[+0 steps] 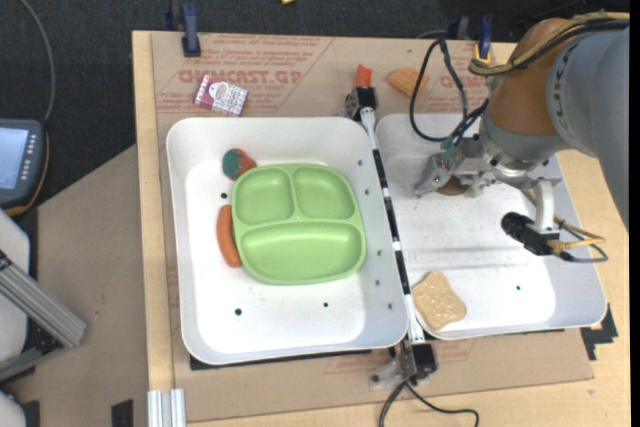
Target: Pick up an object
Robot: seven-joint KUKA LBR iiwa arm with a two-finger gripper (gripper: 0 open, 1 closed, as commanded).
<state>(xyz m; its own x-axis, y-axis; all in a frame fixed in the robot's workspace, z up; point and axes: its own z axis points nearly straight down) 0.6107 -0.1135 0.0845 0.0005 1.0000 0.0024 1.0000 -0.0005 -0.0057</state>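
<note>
Toast slice (439,300) in right bin (570,305) — gripper (452,177) above, grip state unclear — bench (290,65) lettering unreadable.

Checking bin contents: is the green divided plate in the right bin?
No, the green divided plate lies in the left bin; the right bin holds a cracker.

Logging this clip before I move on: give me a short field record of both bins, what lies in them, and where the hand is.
left bin: holds a green divided tray, an orange carrot-like piece along the tray's left edge, and a small teal and orange item at the tray's upper left
right bin: a tan cracker-like piece at its lower left corner
hand: low over the right bin's upper part, beside a small brown object
grasp: cannot tell
bench outside bins: a tan piece and a pink packet
</note>
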